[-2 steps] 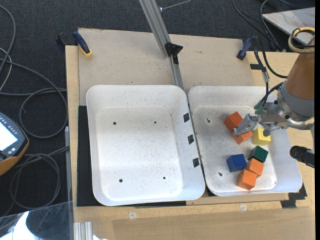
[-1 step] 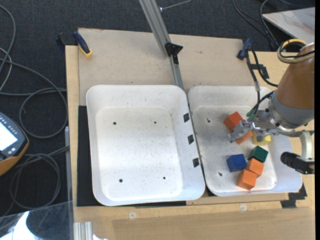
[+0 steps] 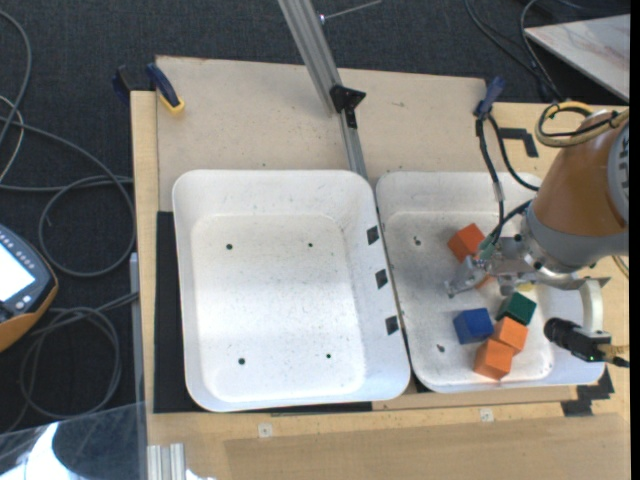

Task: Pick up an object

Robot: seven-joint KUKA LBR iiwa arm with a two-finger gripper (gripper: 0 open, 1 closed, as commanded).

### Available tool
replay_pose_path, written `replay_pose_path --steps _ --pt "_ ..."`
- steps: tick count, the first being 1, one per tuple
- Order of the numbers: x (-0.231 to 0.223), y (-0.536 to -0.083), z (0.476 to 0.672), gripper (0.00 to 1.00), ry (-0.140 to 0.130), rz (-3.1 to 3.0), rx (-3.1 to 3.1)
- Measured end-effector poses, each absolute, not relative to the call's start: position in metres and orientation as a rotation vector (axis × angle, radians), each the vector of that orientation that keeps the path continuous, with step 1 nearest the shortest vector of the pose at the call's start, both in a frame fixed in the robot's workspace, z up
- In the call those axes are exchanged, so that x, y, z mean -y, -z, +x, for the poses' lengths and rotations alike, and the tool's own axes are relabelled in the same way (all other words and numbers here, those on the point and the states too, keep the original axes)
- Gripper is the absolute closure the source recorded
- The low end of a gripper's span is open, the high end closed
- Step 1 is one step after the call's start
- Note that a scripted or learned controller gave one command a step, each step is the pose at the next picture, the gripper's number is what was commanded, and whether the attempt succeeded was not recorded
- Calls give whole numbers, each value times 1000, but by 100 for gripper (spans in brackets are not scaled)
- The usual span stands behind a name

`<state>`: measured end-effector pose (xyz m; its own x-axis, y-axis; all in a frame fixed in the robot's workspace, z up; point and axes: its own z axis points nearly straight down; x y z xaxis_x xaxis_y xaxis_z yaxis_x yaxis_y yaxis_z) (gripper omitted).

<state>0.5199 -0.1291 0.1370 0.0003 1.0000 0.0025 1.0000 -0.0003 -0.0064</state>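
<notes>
The arm enters from the right and stands low over the right bin [image 3: 430,373], with the pincer [image 3: 478,273] lowered among the blocks that lie there. Whether the pincer is released or clenched cannot be told at this size, and no block is seen between its tips. The nearest candidate is the orange block [image 3: 465,240], which lies just beside the pincer, up and slightly left of it in the view, apparently touching or almost touching the metal tip. The blue block [image 3: 473,325] lies below the pincer, near but apart. A green block [image 3: 519,307] and two further orange blocks [image 3: 502,346] sit close together toward the bin's lower right corner, partly under the wrist. The blocks are roughly cubic, so no long axis governs the approach. The left bin [image 3: 200,208] holds nothing that bears on the move. A grasp appears to be in preparation, not yet achieved.
</notes>
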Motion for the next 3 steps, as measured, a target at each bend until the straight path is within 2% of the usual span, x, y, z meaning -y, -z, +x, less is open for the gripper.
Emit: replay_pose_path --steps 1,2,3 --pt "129 -151 522 100 3 -2221 2222" --pt "121 -211 523 100 7 -2223 2229" --pt "121 -240 524 100 5 -2223 2226"
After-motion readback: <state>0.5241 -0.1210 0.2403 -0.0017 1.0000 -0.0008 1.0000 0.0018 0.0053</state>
